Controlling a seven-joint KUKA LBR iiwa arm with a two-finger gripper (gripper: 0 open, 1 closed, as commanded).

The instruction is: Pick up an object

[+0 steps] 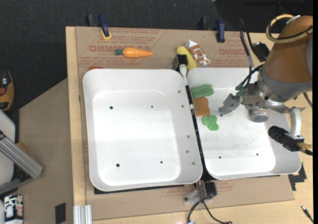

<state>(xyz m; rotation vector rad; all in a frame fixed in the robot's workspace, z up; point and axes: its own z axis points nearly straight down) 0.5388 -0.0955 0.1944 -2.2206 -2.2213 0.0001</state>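
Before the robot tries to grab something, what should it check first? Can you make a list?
1. Things to pick lie in the right bin: ok, a green toy, a brown block and a small green piece.
2. Gripper is over that bin: ok.
3. Gripper is directly above a toy: not ok, it is off to their right.
4. Fingers ready: cannot tell.
5. Carrot outside the bins: ok, out of the way.

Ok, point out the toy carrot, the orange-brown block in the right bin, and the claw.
toy carrot (pixel 135 53): camera view, middle of its orange body, on the board behind the left bin.
orange-brown block (pixel 201 106): camera view, centre of its top face.
claw (pixel 226 108): camera view, between its fingertips.
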